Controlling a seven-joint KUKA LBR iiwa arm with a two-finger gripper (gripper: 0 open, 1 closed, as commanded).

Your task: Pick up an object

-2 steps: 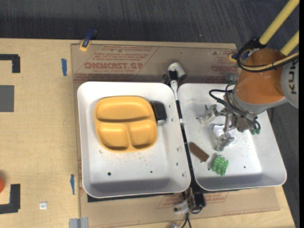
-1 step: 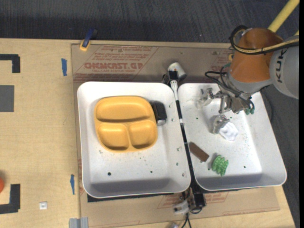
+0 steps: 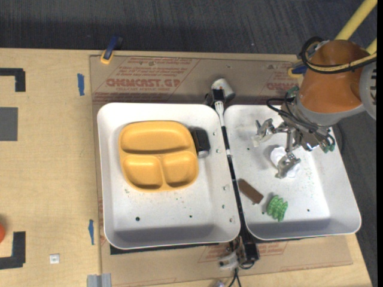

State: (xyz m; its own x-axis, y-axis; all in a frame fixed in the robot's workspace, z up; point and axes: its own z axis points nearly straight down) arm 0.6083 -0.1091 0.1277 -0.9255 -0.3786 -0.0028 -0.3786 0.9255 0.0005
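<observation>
My gripper [image 3: 288, 162] hangs low in the right bin [image 3: 342, 187], near its middle, under the orange wrist band [image 3: 331, 76]. A small whitish object [image 3: 277, 155] lies right by the gripper's left side; I cannot tell whether they touch. A brown bar [image 3: 251, 191] lies toward the bin's near left. A green knobbly object [image 3: 276, 207] sits just right of the bar. Both are apart from the gripper.
The left bin [image 3: 114, 190] holds a yellow divided plate [image 3: 158, 154] with a black object [image 3: 200, 141] at its right edge. A ridge [image 3: 230, 166] separates the two bins. A blue-and-yellow clamp [image 3: 110, 49] rests on the cardboard behind.
</observation>
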